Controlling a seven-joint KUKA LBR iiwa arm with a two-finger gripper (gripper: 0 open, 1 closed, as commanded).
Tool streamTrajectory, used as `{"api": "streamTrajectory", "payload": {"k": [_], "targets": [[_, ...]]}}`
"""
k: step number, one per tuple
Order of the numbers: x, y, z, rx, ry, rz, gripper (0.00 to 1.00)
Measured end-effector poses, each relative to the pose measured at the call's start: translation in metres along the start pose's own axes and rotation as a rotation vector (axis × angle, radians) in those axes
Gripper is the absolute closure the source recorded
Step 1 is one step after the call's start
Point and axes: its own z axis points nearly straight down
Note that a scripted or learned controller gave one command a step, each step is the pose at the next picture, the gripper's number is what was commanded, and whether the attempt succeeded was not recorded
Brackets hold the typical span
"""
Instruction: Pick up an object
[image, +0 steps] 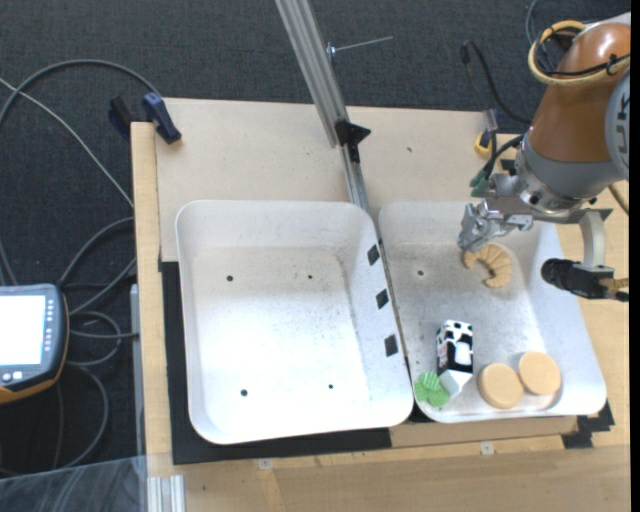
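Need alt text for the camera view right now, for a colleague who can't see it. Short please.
The arm's tool hangs low in the right bin, right beside a croissant. Near that bin's front edge lie a black-and-white carton, a green piece and two round biscuits.

A robotics lab: teach pendant (25, 335), clamped bench (250, 150), trailing floor cables (60, 90).
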Motion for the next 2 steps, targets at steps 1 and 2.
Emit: {"api": "streamTrajectory", "payload": {"k": [1, 2], "targets": [[0.061, 0.016, 0.005, -0.001, 0.001, -0.001, 1.00], [0.112, 0.028, 0.012, 0.000, 0.001, 0.000, 1.00]]}}
